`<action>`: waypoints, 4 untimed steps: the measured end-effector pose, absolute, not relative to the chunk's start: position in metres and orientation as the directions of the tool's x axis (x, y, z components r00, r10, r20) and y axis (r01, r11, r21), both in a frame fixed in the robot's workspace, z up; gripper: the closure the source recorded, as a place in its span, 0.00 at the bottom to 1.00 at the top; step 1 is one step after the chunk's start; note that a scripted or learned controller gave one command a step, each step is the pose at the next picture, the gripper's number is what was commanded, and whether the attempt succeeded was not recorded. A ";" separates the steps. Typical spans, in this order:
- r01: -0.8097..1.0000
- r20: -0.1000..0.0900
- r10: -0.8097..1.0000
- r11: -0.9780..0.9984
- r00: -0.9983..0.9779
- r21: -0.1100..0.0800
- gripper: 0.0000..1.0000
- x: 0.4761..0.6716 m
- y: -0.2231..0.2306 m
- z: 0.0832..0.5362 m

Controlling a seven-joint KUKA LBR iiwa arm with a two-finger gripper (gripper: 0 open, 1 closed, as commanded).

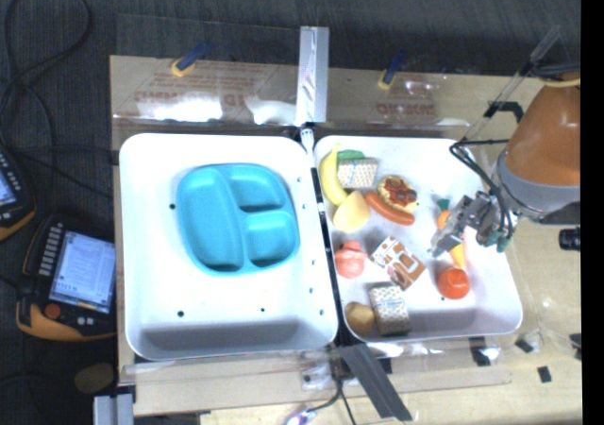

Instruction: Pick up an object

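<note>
Camera view: gripper low in right bin

Gripper (453, 236) over right bin (491, 314), fingers' spread cannot be told. Orange carrot (460, 251) beneath it, red tomato (454, 282) just below. Hot dog (395, 198) leftward. Blue divided tray (239, 216) in left bin (151, 319).

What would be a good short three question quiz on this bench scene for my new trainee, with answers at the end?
1. True or false: the blue tray lies in the left bin.
2. Which lies nearest the divider between the bins: A) the banana, B) the hot dog, C) the tomato?
3. Over which bin does the gripper sit?

Key:
1. True.
2. A.
3. The right bin, near the carrot.
</note>
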State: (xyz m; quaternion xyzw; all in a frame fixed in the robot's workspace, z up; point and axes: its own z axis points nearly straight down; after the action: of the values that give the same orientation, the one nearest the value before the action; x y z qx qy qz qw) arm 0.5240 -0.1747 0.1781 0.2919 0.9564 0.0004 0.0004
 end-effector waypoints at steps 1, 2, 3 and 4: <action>-0.084 -0.004 -0.084 0.996 -0.996 0.001 1.00 0.533 -0.090 0.267; 0.347 0.001 0.347 0.938 -0.938 0.001 1.00 0.545 -0.015 0.183; 0.600 0.001 0.600 0.800 -0.800 -0.001 1.00 0.563 0.033 0.183; 0.833 0.001 0.833 0.553 -0.553 -0.004 1.00 0.504 0.092 0.183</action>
State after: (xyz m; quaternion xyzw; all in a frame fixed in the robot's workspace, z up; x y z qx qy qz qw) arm 0.5038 0.0918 0.1827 0.4726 0.8813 -0.0016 -0.0015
